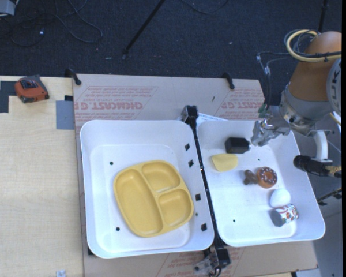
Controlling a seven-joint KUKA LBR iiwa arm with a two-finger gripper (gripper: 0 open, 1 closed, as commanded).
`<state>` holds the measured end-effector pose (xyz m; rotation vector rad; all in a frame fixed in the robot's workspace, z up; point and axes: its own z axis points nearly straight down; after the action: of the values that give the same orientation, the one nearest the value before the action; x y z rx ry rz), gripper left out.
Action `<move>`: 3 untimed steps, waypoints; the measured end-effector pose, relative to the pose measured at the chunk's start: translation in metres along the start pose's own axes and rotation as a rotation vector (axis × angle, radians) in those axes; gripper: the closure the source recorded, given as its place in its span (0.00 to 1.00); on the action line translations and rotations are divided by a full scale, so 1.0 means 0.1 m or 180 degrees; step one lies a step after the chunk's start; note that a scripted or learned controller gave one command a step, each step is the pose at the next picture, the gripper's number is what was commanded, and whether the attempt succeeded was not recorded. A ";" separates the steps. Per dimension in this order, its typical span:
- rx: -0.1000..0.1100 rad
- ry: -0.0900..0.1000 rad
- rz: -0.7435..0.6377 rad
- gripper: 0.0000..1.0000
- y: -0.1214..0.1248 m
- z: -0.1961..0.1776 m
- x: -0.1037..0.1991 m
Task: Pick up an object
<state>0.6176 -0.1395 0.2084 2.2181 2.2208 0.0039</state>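
Hovering over the right bin's (pixel 311 224) upper corner, the pincer (pixel 262 133) grips nothing visible; whether it is released or clenched cannot be told. The black block (pixel 237 145) lies just left and slightly below.

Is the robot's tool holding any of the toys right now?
No. The tool hangs over the right bin, just right of the black block, with nothing between its fingers. All the toys lie on the bin floor.

Even overhead light; white bins (pixel 98 154) bright; soft shadows; slightly grainy.
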 end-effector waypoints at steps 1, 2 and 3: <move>0.0000 -0.0001 -0.0001 1.00 0.01 -0.52 -0.01; 0.0020 0.0004 -0.0004 1.00 0.05 -0.43 0.44; 0.0023 0.0007 -0.0008 1.00 -0.01 -0.49 0.96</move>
<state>0.6161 -0.0431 0.2572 2.2200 2.2281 -0.0017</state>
